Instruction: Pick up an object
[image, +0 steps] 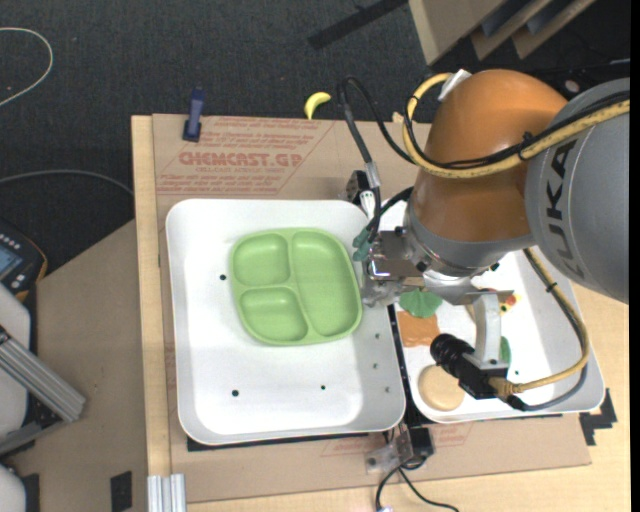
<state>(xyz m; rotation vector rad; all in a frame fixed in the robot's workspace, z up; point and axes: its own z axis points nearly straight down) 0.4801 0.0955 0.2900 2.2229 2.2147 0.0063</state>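
Observation:
A light green divided plate (296, 286) lies in the left bin (200, 350). In the right bin (560, 390) I see an orange flat piece (418, 329), a green piece (421, 301) just above it, and a tan round piece (438, 388) near the front. The big orange and grey arm hangs over the right bin, and its wrist covers most of that bin. My gripper (405, 290) reaches down by the bins' shared wall, just above the green and orange pieces. Nothing shows as held.
A brown board with red lettering (240, 158) lies under the bins. A blue object (193, 116) and a yellow one (317, 102) sit at its far edge. Black cables (470, 375) loop over the right bin. Dark floor surrounds the bench.

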